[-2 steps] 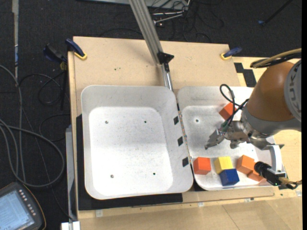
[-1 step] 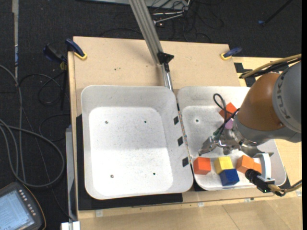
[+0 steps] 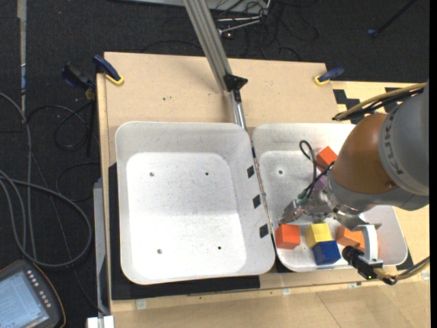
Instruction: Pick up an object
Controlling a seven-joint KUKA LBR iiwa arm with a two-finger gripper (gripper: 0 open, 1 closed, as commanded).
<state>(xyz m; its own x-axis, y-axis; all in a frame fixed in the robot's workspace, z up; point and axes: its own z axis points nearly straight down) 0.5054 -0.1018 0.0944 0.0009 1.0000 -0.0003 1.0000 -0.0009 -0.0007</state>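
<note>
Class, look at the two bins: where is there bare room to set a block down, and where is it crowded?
Bare: the left bin, across its whole floor. Crowded: the right bin, where the arm overhangs orange, yellow and blue blocks at its near edge.

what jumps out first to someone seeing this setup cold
The grey arm with its orange band fills the right side, bent low over the right bin. Under it sits a bright cluster of blocks near that bin's front edge: an orange block, a yellow block and a blue block. The left bin is a broad, speckled white tray.
</note>
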